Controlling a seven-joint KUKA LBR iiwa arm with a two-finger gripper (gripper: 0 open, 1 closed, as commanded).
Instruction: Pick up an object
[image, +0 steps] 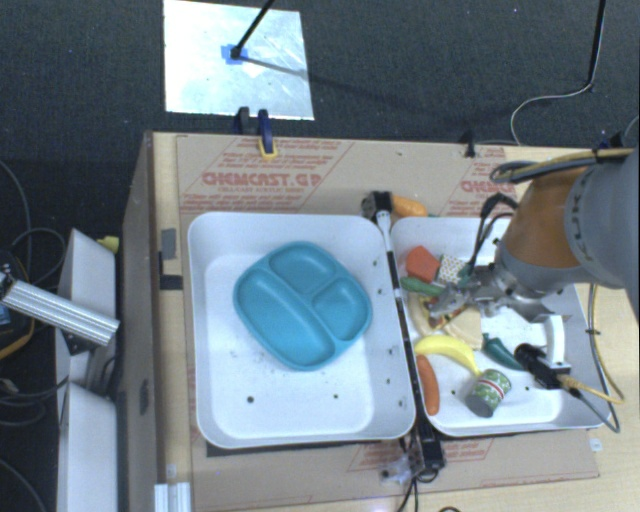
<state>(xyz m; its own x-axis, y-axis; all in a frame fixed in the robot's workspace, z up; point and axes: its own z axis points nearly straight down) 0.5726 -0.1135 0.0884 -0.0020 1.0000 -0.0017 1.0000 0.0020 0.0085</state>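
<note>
My pincer (452, 300) was down low in the right bin (520, 420), right in the middle of a crowd of toys. That was the tricky part. The things sat so close together that I could have bumped one while reaching for another, or pinched two at once, or only nipped an edge so the toy slipped out when I went up. The yellow banana (450, 350) lay just below my pincer. The red block (422, 264) sat just above it, and the long orange carrot (428, 384) was down by the wall between the bins. The little can (487, 391) stood near the banana and could have tipped over from a knock.

I could not tell if my pincer was wide or closed, because it was too small and dark to see.

My arm (560, 225) came in from the right and bent down over the right bin. The left bin (230, 400) had a blue plate (302, 304) in it, well away from me.
</note>
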